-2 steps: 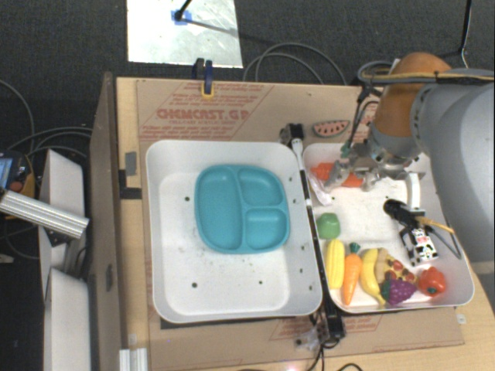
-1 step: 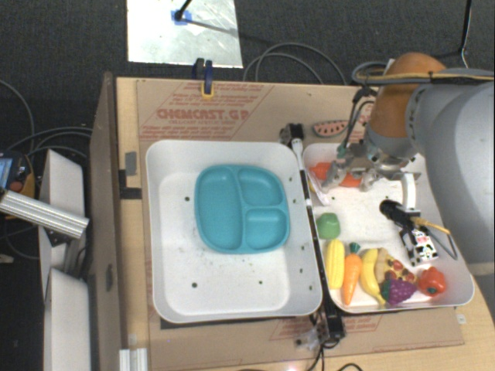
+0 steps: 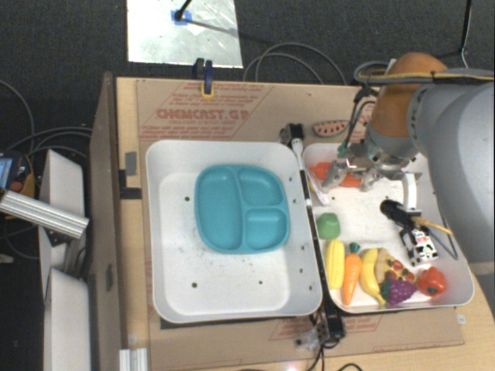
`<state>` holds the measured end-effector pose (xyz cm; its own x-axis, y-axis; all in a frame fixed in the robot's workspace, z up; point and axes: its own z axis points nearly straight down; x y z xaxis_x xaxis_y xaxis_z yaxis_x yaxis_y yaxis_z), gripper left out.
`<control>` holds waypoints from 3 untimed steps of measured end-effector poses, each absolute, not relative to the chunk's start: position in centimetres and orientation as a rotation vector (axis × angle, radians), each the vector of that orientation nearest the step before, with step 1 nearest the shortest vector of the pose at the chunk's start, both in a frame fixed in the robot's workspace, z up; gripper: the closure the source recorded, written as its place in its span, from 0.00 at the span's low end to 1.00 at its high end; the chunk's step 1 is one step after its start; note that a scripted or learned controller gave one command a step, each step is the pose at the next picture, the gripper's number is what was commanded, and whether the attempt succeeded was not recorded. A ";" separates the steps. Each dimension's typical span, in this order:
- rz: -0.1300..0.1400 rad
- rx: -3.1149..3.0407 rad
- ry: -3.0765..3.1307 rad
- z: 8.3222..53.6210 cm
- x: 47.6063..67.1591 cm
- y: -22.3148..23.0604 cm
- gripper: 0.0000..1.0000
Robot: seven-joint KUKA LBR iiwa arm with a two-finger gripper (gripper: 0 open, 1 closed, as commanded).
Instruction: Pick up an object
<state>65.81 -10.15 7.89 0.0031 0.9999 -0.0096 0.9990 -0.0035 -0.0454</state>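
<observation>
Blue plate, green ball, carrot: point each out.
blue plate [image 3: 241,208], camera view, centre divider.
green ball [image 3: 329,225], camera view, top middle.
carrot [image 3: 351,277], camera view, mid-body.

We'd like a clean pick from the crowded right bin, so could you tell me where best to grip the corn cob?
Grip the corn cob across its middle, from straight above. It lies lengthwise; the carrot crowds one long side, so clearance looks tight.

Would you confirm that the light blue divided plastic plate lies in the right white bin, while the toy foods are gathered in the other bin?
Not quite: the camera view shows the light blue divided plastic plate lying in the left white bin. The toy foods, such as the orange toy carrot and yellow toy corn cob, are gathered in the other, right white bin.
</observation>
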 end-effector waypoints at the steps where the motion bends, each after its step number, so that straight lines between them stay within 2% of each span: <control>1: 0.060 -2.206 -2.200 7.9 65.8 -10.2 0.00; 3: 0.067 -2.212 -2.202 7.9 65.8 -9.9 0.00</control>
